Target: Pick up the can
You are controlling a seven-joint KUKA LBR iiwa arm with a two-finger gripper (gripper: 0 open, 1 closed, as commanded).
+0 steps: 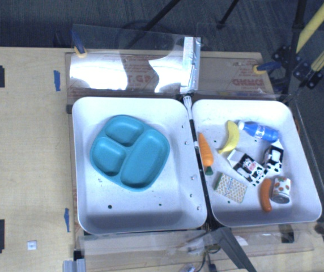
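The can (281,189) is small, with a white and reddish label and a grey end. It rests near the front right corner of the right bin (303,152). An orange sausage-shaped toy (265,195) touches its left side. A black-and-white spotted toy (273,158) sits just behind it.
The right bin also holds a banana (229,136), a blue bottle (259,131), a carrot (206,153), a black-and-white box (247,166) and a patterned pouch (231,187). In the left bin (94,208) lies a blue divided plate (129,151). A clear panel (133,67) stands behind the bins.
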